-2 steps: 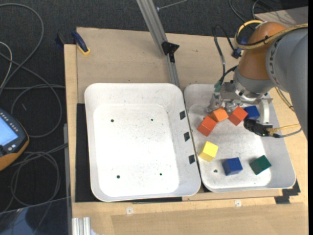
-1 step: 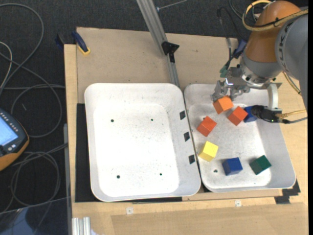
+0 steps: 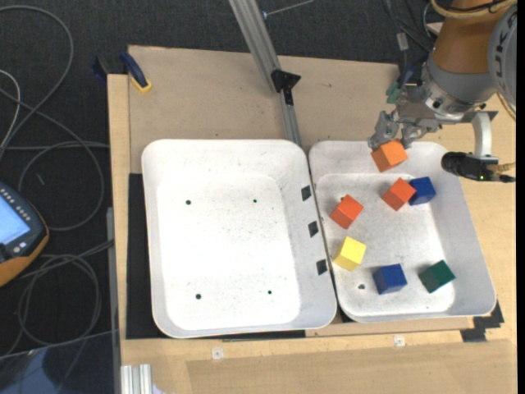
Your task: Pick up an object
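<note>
My gripper (image 3: 395, 140) hangs over the back edge of the right bin (image 3: 459, 220), shut on an orange cube (image 3: 389, 155). The cube sits tilted between the fingers, lifted above the bin floor. On the bin floor lie two more orange cubes (image 3: 347, 210) (image 3: 399, 194). A blue cube (image 3: 422, 190) touches the second of them. Toward the front lie a yellow cube (image 3: 351, 253), another blue cube (image 3: 390, 278) and a green cube (image 3: 436, 276).
The left bin (image 3: 164, 220) lies beside the right one, with black clips (image 3: 312, 228) on the shared edge. A slanted metal rail (image 3: 262, 48) crosses the bench behind the bins. Cables and a handheld device (image 3: 16, 228) lie off the bench at left.
</note>
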`<state>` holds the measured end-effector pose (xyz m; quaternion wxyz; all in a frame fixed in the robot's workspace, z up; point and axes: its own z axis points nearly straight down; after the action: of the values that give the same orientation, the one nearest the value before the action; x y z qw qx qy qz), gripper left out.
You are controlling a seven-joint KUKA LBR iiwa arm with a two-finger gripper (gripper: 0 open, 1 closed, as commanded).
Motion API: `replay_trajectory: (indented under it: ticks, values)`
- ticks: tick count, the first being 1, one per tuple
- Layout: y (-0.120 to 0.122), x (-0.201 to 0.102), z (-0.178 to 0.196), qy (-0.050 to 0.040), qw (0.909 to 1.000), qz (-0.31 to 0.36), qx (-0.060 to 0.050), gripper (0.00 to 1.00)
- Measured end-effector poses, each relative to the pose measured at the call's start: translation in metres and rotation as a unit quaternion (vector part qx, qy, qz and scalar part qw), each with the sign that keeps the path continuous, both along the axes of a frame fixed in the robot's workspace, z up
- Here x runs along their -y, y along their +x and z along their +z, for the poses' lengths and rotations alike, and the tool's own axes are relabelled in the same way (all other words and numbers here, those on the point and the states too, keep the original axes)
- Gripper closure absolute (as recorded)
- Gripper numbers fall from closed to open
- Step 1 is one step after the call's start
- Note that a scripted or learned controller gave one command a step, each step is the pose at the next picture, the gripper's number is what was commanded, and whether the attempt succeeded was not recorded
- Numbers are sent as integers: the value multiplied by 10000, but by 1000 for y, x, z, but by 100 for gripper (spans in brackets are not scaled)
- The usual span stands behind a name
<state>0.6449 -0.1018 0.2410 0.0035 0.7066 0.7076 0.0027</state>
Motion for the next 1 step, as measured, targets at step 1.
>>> replay_trajectory:
  ticks: [1]
  values:
    - [1,0,13,5,10000,-1,-31,100]
